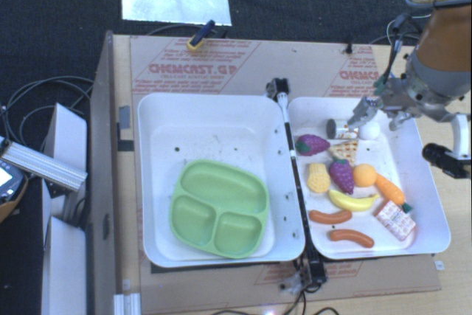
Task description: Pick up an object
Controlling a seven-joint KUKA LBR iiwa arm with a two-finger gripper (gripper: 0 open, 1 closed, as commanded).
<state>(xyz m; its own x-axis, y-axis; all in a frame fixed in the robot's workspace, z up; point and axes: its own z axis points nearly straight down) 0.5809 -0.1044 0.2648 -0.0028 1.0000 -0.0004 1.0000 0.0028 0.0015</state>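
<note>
Two fingers of mine stand spread apart, gripping nothing; my gripper hangs just above the egg, toward the far wall of the right bin; whether a fingertip touches the egg I cannot tell. The egg is white and lies on the bin floor; just left of the egg lies a small grey can on its side; further left of the egg is a purple eggplant, close to the wall between the bins. Just nearer than the egg, and a little left, lies a tan wedge; nearer still are the grapes and an orange, side by side; the corn stands left of those. A carrot slants nearer and right of the egg; a banana curves below the grapes and orange; two sausages lie nearest of all, and a small carton sits nearer and right of the egg, beyond the carrot's tip. Well left of the egg, the left bin holds a green tray with three compartments.
</note>
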